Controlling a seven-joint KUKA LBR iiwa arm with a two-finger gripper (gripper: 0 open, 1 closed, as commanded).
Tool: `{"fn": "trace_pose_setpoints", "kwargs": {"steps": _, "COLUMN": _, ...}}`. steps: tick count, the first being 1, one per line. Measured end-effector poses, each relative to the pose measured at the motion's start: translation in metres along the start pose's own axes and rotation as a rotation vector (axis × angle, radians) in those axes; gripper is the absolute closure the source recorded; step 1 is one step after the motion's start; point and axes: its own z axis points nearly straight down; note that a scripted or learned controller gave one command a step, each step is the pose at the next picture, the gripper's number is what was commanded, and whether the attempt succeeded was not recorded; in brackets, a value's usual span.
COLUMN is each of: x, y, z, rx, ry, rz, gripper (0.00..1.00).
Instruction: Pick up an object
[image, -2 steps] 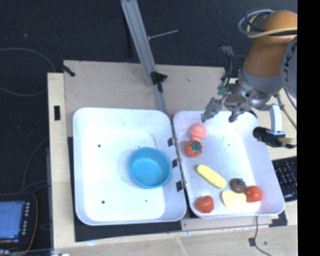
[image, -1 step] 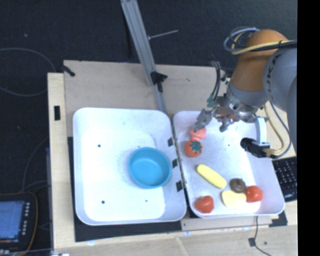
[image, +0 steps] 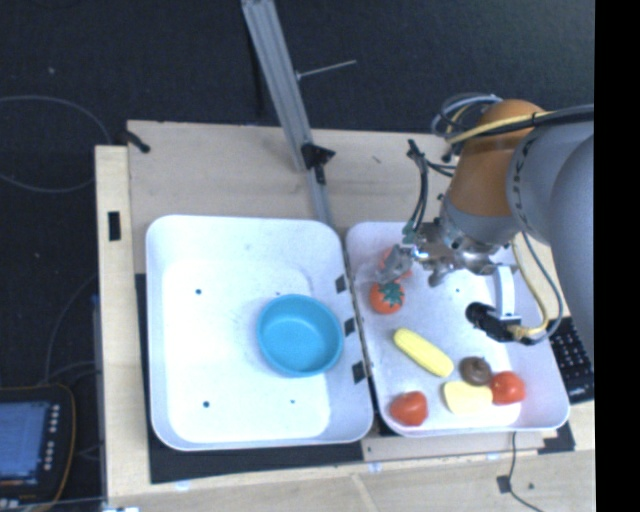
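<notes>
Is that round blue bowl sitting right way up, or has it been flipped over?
Right way up. The round blue bowl shows its open hollow and rim to the overhead camera, resting on the floor of the left white bin.

Single fixed camera above bench (image: 230, 170), slanted down over both bins (image: 180, 250).

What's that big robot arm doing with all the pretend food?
The grey and orange robot arm is reaching into the right bin from the right. Its gripper hangs just above a small red strawberry-like toy near the bin's left wall. Nothing looks picked up yet. Also in that bin lie a yellow banana-like piece, a brown piece, a pale yellow piece and two red pieces. The left bin holds a blue bowl.
</notes>
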Motion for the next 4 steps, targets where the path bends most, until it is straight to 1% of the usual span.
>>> {"fn": "trace_pose_setpoints", "kwargs": {"steps": 1, "x": -0.001, "y": -0.001, "z": 0.054, "rx": 0.001, "ry": 0.0, "rz": 0.005, "gripper": 0.0}}
{"fn": "trace_pose_setpoints", "kwargs": {"steps": 2, "x": -0.002, "y": 0.002, "z": 0.037, "rx": -0.012, "ry": 0.001, "rz": 0.011, "gripper": 1.0}}
{"fn": "trace_pose_setpoints", "kwargs": {"steps": 3, "x": -0.007, "y": 0.01, "z": -0.012, "rx": -0.01, "ry": 0.003, "rz": 0.008, "gripper": 1.0}}
{"fn": "trace_pose_setpoints", "kwargs": {"steps": 4, "x": -0.004, "y": 0.014, "z": -0.058, "rx": -0.009, "ry": 0.004, "rz": -0.007, "gripper": 1.0}}
